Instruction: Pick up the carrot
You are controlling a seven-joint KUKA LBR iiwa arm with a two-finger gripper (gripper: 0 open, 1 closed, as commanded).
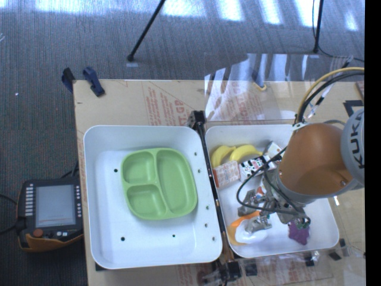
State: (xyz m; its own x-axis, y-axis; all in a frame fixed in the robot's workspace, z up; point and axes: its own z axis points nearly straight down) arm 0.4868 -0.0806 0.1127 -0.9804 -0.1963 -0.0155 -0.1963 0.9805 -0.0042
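The left bin (95, 159), well to the left of the jaws (261, 222), is a shallow white plastic tray with rounded corners. It holds a light green divided plate (159, 182) with three compartments, smooth and slightly glossy, lying flat and a little skewed.

The right bin (324, 234) is where the jaws sit, low over its front half. Directly below and to the left of them lies the carrot (237, 226), a curved orange piece resting on the white floor, its pale end curling toward the bin's front wall. It touches or nearly touches the fingertips, but whether it lies between them cannot be told. Just right of the jaws lies a small purple object (299, 233), lumpy in outline. Up and to the left of them, at the back of the bin, sit two yellow rounded pieces (233, 154) side by side, and beside those a small printed packet (226, 173) and a white box with dark markings (251, 165).

The arm (315, 159) reaches in from the right, its large orange band rounded and matte, pointing steeply down into the bin, with black cables looping around the wrist. Whether the jaws are spread or pressed together cannot be told.

Both bins rest on a tan board worktop (137, 103) with red printed markings.
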